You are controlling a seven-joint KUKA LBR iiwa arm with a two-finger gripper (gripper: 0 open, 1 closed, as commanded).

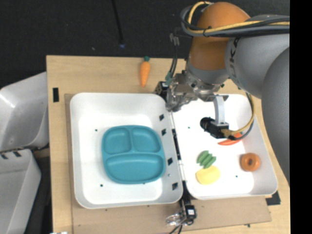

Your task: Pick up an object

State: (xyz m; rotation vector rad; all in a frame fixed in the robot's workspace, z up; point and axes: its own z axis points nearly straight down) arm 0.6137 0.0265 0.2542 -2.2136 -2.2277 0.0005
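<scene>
Grey arm [253,57] enters from 3 o'clock, with its orange band over the top edge of the right bin [190,145]. The gripper [174,100] sits low at that bin's 10 o'clock corner, close to the wall shared with the left bin [83,111]. How wide it stands, or whether it has hold of anything, cannot be told: the wrist hardware hides its tip. Wooden bench [97,74] carries both bins side by side. The surround is dark, with pale housings [19,116] off the bench at 9 o'clock. A teal divided plate [132,154] lies flat, centred in the left bin. The likely pick targets all lie loose in the right bin toward 5 o'clock, well apart from the gripper: orange ring [250,162], yellow piece [207,175] with a green piece [206,158] just beside it at its 12, and a thin red-orange piece [233,141]. A toy carrot [145,71] lies on bare bench, outside the bins at 12 o'clock. Judgement: the corner pose puts nothing under the gripper, so no grasp looks made.
</scene>
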